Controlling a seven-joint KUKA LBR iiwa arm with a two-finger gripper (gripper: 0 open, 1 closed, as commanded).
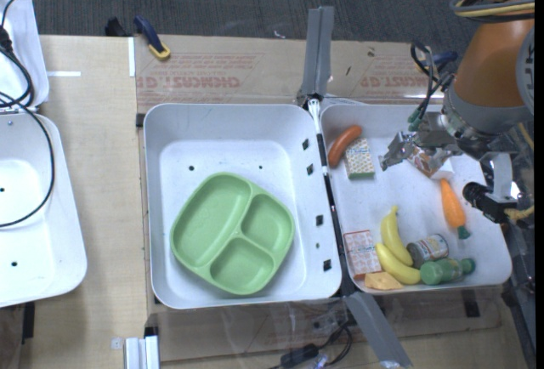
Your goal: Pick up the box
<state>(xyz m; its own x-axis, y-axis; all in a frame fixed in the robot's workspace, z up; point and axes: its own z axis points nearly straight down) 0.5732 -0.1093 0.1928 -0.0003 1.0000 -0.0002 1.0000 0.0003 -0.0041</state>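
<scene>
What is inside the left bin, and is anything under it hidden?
The left bin holds one green divided plate, lying flat toward its front. The plate's three compartments hold nothing. Whatever lies beneath the plate is covered and cannot be seen.

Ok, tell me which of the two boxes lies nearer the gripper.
The pale green box beside the sausage, near the gripper; the red-and-white box lies farther, by the bananas.

Box (360, 251) beside bin wall (333, 223), bananas (393, 244).
</scene>
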